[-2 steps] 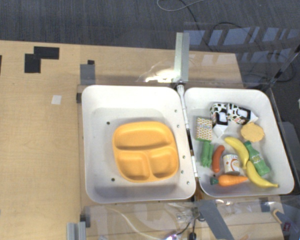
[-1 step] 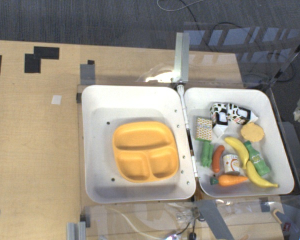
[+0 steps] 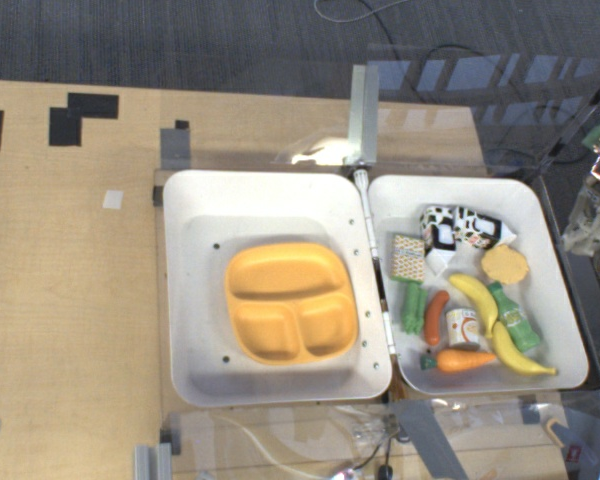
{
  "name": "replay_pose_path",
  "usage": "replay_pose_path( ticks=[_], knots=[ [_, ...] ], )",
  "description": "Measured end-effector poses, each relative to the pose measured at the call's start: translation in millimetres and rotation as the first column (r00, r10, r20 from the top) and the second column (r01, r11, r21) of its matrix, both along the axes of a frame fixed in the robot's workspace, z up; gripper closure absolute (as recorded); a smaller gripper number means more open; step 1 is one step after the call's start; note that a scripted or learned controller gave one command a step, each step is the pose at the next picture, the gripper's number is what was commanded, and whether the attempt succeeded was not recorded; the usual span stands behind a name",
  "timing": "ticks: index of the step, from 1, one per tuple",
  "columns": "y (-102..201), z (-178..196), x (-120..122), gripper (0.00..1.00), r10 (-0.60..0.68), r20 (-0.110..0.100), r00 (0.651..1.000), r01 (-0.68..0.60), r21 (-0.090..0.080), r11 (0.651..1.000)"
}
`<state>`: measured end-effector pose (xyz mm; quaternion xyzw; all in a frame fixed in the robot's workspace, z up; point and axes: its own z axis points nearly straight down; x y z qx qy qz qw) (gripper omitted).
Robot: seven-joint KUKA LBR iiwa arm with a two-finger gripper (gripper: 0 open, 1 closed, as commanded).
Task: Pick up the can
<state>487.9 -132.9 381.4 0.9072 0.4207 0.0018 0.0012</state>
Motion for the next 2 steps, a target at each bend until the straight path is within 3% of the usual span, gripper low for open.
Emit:
replay_pose_path(
  ticks=[1,2],
  knots=[
    [2,-24,2,1.00,0.072,0.000,0.997,-0.072,0.000,0.997],
    [-42,1,0,1.00,-0.176,0.000,0.984,0.176,0.000,0.984]
  ],
)
